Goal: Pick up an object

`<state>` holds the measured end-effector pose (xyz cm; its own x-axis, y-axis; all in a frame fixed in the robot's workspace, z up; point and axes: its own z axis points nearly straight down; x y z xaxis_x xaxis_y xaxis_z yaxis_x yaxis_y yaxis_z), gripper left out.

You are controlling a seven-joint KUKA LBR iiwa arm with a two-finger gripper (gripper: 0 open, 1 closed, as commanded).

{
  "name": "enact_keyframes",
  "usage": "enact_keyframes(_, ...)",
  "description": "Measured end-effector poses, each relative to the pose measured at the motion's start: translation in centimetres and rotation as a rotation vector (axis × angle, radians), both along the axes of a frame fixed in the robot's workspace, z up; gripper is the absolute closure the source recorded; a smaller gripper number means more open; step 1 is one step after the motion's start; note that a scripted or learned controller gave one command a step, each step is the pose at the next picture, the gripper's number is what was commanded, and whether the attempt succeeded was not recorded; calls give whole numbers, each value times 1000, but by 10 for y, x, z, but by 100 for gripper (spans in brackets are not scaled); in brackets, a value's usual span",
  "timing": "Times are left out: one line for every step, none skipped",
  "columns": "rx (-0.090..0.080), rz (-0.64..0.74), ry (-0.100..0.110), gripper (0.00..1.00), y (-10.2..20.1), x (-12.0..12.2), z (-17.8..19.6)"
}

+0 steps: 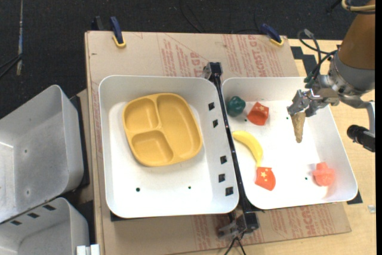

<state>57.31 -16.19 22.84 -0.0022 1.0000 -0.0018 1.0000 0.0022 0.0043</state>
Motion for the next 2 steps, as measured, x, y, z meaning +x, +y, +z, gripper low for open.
enact_keyframes(4,6,6,100,61,-9,4)
enact_keyframes(3,6,3,100,115,-8,13)
